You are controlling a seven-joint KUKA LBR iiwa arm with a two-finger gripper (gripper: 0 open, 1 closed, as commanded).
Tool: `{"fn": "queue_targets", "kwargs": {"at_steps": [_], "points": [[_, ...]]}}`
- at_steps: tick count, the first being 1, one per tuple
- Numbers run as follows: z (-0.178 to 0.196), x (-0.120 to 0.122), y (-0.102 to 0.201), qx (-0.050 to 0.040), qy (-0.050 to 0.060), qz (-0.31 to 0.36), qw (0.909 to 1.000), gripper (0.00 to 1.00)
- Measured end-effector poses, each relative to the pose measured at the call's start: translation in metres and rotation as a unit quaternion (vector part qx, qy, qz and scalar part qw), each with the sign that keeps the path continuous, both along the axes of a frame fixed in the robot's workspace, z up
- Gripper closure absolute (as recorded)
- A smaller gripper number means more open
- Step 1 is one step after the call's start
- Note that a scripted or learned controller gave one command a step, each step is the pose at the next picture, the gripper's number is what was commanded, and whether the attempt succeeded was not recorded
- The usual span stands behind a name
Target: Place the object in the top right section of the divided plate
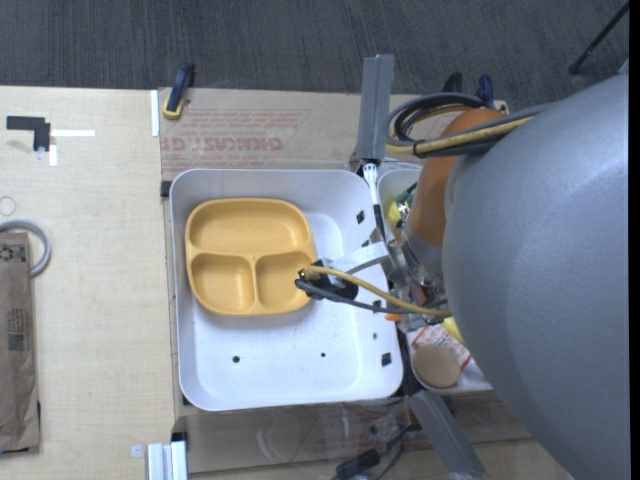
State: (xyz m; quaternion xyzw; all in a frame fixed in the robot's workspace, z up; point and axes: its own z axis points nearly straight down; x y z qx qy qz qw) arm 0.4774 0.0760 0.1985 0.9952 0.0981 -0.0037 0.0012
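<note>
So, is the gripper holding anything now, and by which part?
It cannot be told. The gripper is at the right wall of the white bin, beside the yellow divided plate, and the grey arm covers what it may hold.

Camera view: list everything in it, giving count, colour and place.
Yellow plastic divided plate: one, yellow, far left part of the left bin.
Shallow white bins: two, white, side by side; the right one mostly behind the arm.
Round tan object: one, tan, right bin.
Blue clamps: two, blue, far edge of the bench.
Printed cardboard sheet: one, brown, behind the left bin.
Brown paper bag: one, brown, left edge.
Robot arm: one, grey with orange band, from the right.
</note>
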Motion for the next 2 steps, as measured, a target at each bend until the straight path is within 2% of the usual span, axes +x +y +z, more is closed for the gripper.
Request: {"fn": "queue_targets", "kwargs": {"at_steps": [1,2], "points": [[0.032,0.004,0.11,0.0002,-0.003,0.015,0.9999,1.0],[0.095,0.073,0.092,-0.0001,-0.003,0.0,1.0,1.0]]}}
